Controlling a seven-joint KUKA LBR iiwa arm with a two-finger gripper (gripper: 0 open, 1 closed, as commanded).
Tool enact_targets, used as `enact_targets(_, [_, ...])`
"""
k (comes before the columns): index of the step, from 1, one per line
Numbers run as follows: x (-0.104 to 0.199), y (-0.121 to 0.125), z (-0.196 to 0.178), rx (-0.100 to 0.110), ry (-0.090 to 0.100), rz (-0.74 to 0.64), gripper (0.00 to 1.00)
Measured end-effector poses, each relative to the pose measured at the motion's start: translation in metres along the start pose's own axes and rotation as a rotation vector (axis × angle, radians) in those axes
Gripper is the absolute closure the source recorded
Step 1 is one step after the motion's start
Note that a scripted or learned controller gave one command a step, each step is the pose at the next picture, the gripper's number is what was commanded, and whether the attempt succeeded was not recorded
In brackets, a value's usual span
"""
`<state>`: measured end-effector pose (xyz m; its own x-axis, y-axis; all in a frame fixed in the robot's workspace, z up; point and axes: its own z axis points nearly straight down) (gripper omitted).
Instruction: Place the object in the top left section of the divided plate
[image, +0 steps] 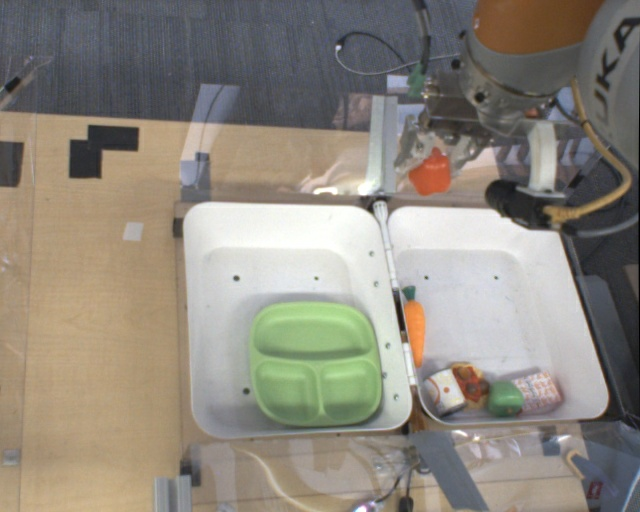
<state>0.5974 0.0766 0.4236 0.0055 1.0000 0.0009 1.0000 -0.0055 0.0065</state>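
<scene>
Above the right bin's (560, 300) far rim, the end effector (434, 160) pinches a red-orange object (431, 175) held high, apparently to clear the divider toward the green plate (316, 362).

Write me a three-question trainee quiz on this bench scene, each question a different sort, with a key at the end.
1. True or false: the green divided plate lies in the right bin.
2. Multiple choice: what sits between the fingers of the gripper? A) a carrot B) an orange-red object C) a green ball
3. Fill the gap: the carrot lies along the ______ wall of the right bin.

Key
1. False: it lies in the left bin.
2. B: the orange-red object is held up above the bins' far edge.
3. Left, beside the divider between the bins.
</scene>
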Motion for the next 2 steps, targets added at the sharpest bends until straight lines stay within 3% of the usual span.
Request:
enact_targets(1, [0.045, -0.032, -0.011, 0.004, -0.001, 0.191, 1.00])
enact_targets(2, [0.101, 0.026, -0.011, 0.004, -0.002, 0.526, 1.00])
